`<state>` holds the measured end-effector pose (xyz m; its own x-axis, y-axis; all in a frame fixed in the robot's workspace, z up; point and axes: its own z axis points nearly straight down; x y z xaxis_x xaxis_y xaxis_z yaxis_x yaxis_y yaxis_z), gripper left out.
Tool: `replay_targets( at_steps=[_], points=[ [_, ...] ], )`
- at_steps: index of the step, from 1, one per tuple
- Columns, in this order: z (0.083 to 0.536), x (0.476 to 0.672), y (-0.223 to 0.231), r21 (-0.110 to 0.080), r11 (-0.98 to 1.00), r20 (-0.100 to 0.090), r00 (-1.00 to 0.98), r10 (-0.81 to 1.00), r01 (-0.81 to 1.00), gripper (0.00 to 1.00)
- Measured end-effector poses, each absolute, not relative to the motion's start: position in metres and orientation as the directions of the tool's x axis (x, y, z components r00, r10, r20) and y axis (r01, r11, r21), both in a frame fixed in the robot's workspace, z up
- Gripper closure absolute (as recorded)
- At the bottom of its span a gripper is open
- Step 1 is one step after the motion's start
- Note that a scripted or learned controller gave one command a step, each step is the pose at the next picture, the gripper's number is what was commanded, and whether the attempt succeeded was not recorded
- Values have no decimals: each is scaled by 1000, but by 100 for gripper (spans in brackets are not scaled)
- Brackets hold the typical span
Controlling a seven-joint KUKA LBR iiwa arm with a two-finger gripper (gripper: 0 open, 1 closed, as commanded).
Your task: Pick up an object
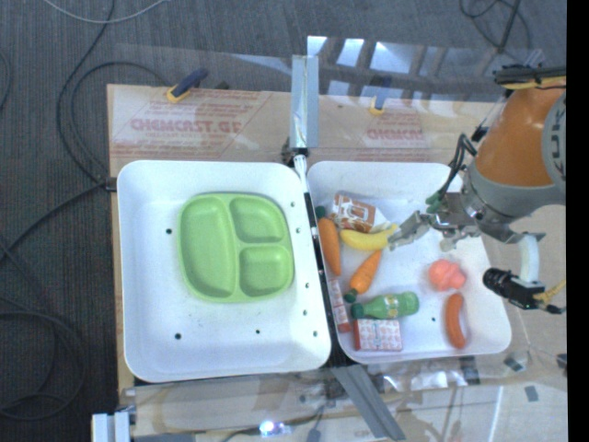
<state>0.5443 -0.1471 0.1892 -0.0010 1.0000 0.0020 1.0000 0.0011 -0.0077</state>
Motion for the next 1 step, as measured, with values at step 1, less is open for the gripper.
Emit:
replay_targets(
  at_steps=[1],
  points=[
    [93,572,-107,0,67,-2,-67,998,998,0]
  ],
)
